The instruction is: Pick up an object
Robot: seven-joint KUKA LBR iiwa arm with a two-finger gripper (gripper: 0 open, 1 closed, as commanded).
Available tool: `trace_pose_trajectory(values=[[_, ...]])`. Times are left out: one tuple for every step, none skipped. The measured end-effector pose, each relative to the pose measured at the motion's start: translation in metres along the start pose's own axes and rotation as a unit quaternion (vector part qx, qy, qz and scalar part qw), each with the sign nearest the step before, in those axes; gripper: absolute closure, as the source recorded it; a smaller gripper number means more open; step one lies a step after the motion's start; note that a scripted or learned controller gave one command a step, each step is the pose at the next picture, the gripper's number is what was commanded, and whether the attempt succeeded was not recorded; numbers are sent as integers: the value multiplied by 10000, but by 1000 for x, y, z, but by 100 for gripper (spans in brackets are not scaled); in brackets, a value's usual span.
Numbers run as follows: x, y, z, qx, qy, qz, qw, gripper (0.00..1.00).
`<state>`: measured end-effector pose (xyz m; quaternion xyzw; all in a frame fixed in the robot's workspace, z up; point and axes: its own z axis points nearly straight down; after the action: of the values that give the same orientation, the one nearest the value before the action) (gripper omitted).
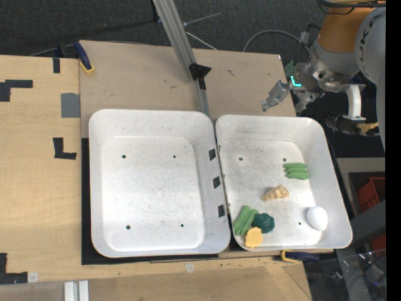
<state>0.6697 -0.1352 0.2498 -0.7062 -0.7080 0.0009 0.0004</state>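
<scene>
Two bins before me. Right bin [326, 144] holds all objects: green pod [296, 171], tan piece [276, 194], white egg [316, 218], green bundle [245, 219], dark green lump [265, 222], yellow piece [254, 237]. Gripper [287, 99] sits above that bin's far rim, fingers spread apart, grasping nothing. Left bin [100, 168] adjacent.

Cut off by the top and right edges: arm [351, 17]. Possibly open but too small to tell: gripper [289, 99].
</scene>
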Motion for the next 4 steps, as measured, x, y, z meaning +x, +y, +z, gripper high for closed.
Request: trace_pose_trajectory(values=[[4,-9,60,29,2,3,10000,0],[7,-10,125,35,5,2,10000,0],[8,-11,164,10,-3,-1,10000,0],[9,-10,151,1,-3,-6,10000,100]])
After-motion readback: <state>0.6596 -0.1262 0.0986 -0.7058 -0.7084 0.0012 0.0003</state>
